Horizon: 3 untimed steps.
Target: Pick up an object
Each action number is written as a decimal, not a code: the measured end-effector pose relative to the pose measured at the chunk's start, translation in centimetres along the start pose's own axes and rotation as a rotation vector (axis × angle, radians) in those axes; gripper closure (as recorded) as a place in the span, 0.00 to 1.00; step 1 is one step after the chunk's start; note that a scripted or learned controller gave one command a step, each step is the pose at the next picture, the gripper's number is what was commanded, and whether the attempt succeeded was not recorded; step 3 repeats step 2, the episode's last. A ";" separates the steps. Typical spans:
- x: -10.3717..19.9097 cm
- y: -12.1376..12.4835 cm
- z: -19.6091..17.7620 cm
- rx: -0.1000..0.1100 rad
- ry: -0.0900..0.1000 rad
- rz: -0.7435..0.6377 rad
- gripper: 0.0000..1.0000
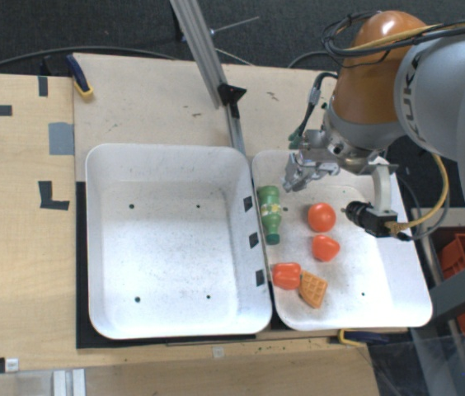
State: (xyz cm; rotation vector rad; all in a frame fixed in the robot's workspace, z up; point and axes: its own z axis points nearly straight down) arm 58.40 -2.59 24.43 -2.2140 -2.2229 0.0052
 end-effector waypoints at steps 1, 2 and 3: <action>4.1 -2.9 1.2 0.000 0.000 0.000 1.00; 8.6 -4.9 2.5 0.000 0.000 -0.002 1.00; 8.6 -4.9 2.5 0.000 0.000 -0.002 1.00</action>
